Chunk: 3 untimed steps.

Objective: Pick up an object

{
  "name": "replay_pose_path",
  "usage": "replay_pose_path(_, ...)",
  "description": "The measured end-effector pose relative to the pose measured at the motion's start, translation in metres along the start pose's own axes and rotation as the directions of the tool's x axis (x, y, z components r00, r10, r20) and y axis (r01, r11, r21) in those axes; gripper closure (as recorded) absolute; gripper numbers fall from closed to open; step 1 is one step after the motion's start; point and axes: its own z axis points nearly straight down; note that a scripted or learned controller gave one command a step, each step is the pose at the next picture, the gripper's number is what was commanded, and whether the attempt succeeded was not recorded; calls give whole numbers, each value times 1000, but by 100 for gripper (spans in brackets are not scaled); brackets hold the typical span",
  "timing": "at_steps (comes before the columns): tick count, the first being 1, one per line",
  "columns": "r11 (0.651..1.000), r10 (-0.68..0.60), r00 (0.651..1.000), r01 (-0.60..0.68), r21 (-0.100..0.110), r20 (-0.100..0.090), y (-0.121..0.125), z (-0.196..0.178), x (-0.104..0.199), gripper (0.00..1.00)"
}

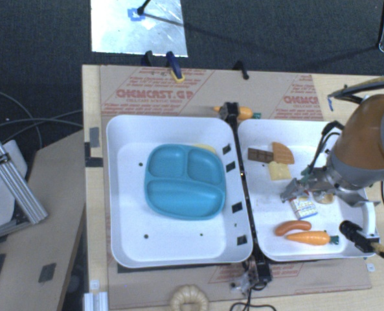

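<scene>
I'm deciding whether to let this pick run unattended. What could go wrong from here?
1. The gripper hangs over a tight cluster: the small white box, sausage and carrot lie close together, so it may nudge or catch the wrong one.
2. These items sit near the right bin front wall and could be pushed against it.

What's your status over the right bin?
Gripper low in right bin, fingers unclear. Small white box just below it, not seen held. Sausage and carrot close by.

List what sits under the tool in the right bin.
Under the tool lies a small white printed packet, partly covered. Whatever else lies beneath the arm is hidden.
</scene>
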Motion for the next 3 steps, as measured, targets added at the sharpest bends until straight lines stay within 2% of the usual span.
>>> replay_pose_path(1, 1000, 2, 1000, -2, -13, 9, 3, 31, -4, 0)
replay_pose_path(2, 1000, 1, 1000, 0, -25, 11, 6, 17, -4, 100)
replay_pose_path(3, 1000, -4, 1000, 4, -10, 2, 9, -26, -1, 100)
